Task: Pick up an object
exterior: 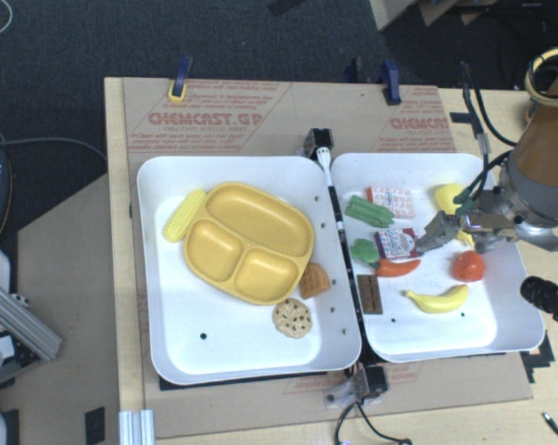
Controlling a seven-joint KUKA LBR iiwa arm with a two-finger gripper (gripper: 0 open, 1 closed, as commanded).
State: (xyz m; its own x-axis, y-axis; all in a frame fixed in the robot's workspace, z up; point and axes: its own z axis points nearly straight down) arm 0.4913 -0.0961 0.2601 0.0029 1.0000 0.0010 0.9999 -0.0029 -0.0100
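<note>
Two shallow white plastic bins sit side by side on the tabletop (pixel 260 109). In the left bin (pixel 158 248), a yellow three-compartment plastic tray (pixel 249 241) lies centrally, with a yellow toy corn cob (pixel 183 215) touching its left edge, a brown bread piece (pixel 314 280) at its lower right, and a round chocolate-chip cookie (pixel 292 318) just in front. In the right bin (pixel 427 336), a green toy vegetable (pixel 369 211) lies behind a small printed packet (pixel 393 242); a yellow toy banana (pixel 437 298) lies in front of a red toy tomato (pixel 467 266). The hand (pixel 435 233) hangs right of the packet.
</note>
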